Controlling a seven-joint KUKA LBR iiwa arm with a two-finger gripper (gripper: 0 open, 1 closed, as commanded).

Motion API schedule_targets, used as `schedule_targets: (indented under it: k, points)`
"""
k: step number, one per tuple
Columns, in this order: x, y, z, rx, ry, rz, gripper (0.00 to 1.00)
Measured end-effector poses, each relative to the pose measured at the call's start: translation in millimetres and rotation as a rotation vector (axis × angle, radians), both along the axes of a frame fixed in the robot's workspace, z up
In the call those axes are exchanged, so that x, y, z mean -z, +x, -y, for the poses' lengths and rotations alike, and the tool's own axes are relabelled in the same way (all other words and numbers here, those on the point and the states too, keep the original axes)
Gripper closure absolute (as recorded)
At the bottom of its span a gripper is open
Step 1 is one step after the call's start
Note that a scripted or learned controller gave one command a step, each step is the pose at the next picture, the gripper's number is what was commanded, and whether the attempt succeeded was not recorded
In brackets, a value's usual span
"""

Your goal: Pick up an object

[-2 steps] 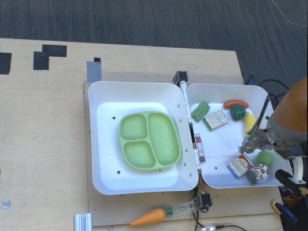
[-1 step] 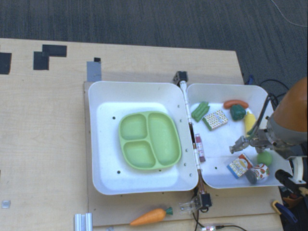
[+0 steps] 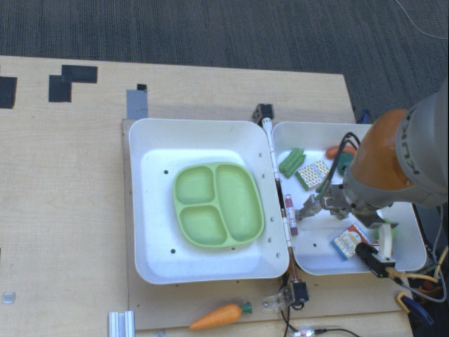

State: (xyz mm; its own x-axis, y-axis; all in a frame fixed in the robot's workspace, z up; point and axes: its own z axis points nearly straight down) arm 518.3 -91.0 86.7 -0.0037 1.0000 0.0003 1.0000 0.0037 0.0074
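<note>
My gripper (image 3: 309, 210) is low inside the right bin (image 3: 316, 258), close to its left wall, at the end of the grey arm with the orange band (image 3: 379, 161). Nothing is visibly held in it. Loose objects lie around it. Behind it are a green block (image 3: 291, 161), a green-and-white patterned packet (image 3: 312, 173) and an orange piece (image 3: 332, 152), partly hidden by the arm. To its front right are a small blue-and-orange box (image 3: 346, 243) and a white-and-green item (image 3: 386, 236).
The left bin (image 3: 151, 188) holds a light green divided plate (image 3: 218, 204). A toy carrot (image 3: 218, 316) lies on the bench in front of the bins. A thin marker-like stick (image 3: 288, 211) rests along the wall between the bins. Cables trail at the front right corner.
</note>
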Motion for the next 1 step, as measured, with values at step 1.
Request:
schedule_targets:
  k: [1]
  points:
    - [-11.3, 1.8, -0.1, -0.002, -0.001, 0.005, 1.00]
